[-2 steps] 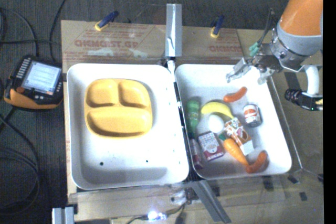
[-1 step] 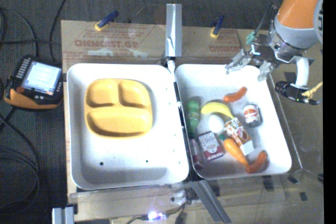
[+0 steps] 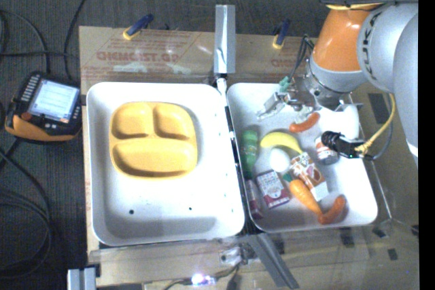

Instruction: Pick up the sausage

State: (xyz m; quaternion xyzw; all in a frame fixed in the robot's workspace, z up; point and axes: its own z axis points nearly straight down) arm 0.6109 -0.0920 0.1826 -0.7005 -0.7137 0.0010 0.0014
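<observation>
- Here the gripper (image 3: pixel 280 102) hangs over the far part of the right bin (image 3: pixel 367 214), its fingers spread and holding nothing.
- The sausage (image 3: pixel 304 122) lies on the bin floor just beside the gripper, on its arm side and slightly nearer the camera; the two look apart, not touching.
- Its long axis runs at a slant: one end points toward the arm and the far wall, the other toward the banana (image 3: pixel 280 140) and the bin's middle.
- Risk: the fingers sit off to one side of the sausage, so a straight descent would probably close on bare floor.
- Risk: if the jaws line up along the long axis rather than across it, the rounded body could roll or squirt out.
- Risk: the banana and the egg (image 3: pixel 279 160) crowd the sausage's near end, so a finger landing there might nudge them or catch the wrong item.
- A second reddish sausage-like piece (image 3: pixel 332 209) lies well away at the near corner, beside the carrot (image 3: pixel 304 195); a program could mistake it for the target.
</observation>
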